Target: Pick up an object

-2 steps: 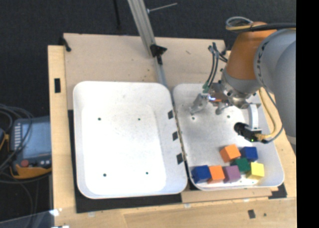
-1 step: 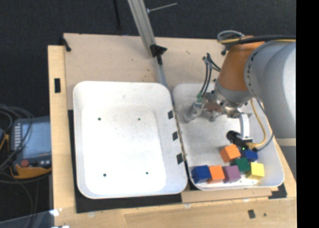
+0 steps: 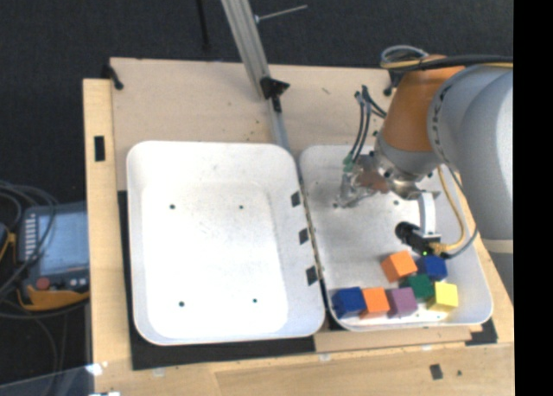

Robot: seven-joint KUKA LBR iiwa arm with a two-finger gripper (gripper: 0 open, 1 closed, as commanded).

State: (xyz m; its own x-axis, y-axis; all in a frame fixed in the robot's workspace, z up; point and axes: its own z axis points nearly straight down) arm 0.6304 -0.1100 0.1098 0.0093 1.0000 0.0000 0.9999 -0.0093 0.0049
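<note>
Blocks [image 3: 399, 289] crowd right bin's [image 3: 328, 239] near edge.

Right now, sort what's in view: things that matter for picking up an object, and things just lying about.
For the job:
gripper
blue block
orange block
purple block
green block
yellow block
right bin

Lying about:
left bin
metal post
pendant

1. Two bins [image 3: 216, 239], white and smooth like plastic, faintly speckled.
2. Bench [image 3: 173, 96] of matt, pale wood-like board.
3. Small blocks [image 3: 399, 265], plain matt colours.
4. Arm [image 3: 467, 143]: smooth grey shell, orange band slightly glossy.
</note>
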